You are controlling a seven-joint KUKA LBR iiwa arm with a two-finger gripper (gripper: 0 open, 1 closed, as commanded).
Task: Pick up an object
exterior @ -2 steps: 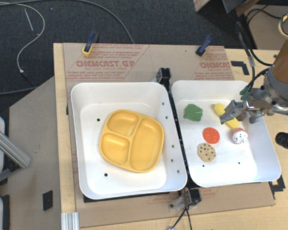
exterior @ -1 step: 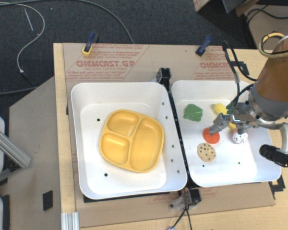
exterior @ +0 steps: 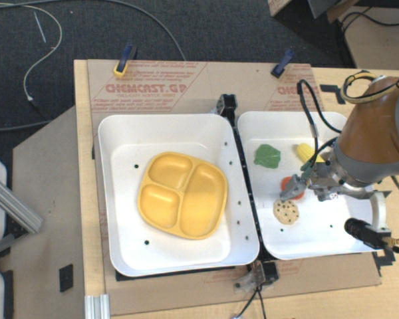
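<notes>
Surface: brown board (exterior: 186, 78) over dark carpet, clamped at the far edge, carrying two shallow white bins side by side so things can pass from one to the other.
Near right: arm (exterior: 372, 138) reaching in low over the right bin (exterior: 319, 244), wrist bent down toward the loose items.
Jaws: gripper (exterior: 294, 190) tip down among the items, touching or just above a red piece (exterior: 287, 181); apart or together, cannot tell, and nothing seen clamped between them.
Task's thing: candidates all in the right bin; round speckled cookie (exterior: 286, 212) just below the tip, green lump (exterior: 267, 156) and yellow piece (exterior: 305, 152) farther back.
Left bin (exterior: 120, 244): yellow divided plate (exterior: 183, 195) lying flat in the middle, well apart from the arm.
Step, by judgement: descent for a grasp on the red piece, lift not yet done.
Far: blue clips (exterior: 124, 60) pinning the board; cables trailing on the carpet.
</notes>
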